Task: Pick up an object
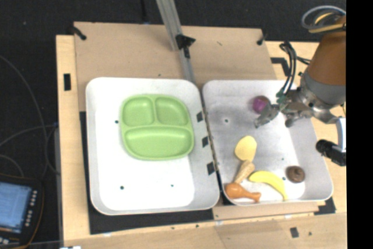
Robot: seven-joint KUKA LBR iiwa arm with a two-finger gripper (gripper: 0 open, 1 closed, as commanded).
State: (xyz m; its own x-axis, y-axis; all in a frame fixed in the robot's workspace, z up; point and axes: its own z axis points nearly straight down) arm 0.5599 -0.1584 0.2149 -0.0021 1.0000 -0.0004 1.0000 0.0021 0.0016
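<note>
Nearest the camera, along the front edge of the right bin (303,143), lie an orange drumstick-like toy (242,192) and a yellow banana (271,182), almost touching, with a pale cone-shaped piece (246,155) leaning up from between them and a small brown disc (295,174) off near the bin's right wall. Further back, the tool (278,116) hangs low over the right bin's far half with its two fingers spread apart and nothing between them — no object is held. Just beside its far finger sits a small purple ball (260,104), probably the closest candidate for a pick. The left bin (105,183) holds a green divided plate (157,127), well apart from the arm. The risk, as I judge it, is that the ball lies outside the open fingers rather than between them — a straight descent could close on bare bin floor, or a fingertip could nudge the round ball and send it rolling toward the bin wall. Beyond both bins the brown desk (122,49) carries a slanted metal post (166,3).
</note>
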